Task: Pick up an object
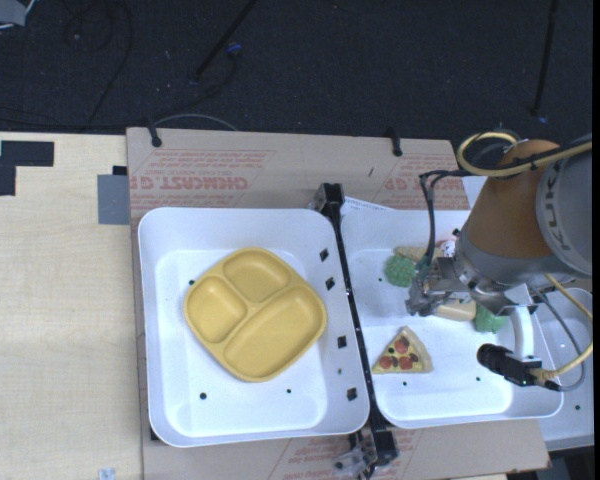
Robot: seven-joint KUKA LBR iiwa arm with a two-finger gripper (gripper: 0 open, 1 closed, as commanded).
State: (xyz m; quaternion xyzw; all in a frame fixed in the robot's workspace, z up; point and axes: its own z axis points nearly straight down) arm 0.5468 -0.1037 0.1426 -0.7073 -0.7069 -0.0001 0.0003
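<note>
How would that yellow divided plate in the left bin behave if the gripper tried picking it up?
The yellow divided plate looks like moulded plastic, so probably stiff and light for its size. It lies flat on the left bin floor, so a two-finger gripper would likely need its raised rim. Its smooth surface may be slippery.

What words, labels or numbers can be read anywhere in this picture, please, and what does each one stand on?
"CHOCMAST" or similar: red print, upside down, on the cardboard sheet behind the left bin; letters blurred, reading unsure.
Smaller red line under it: too blurred to read.
Red print on the cardboard by the view's lower edge: too blurred.
Dark lettering on the arm's grey link: cut off, unreadable.
</note>
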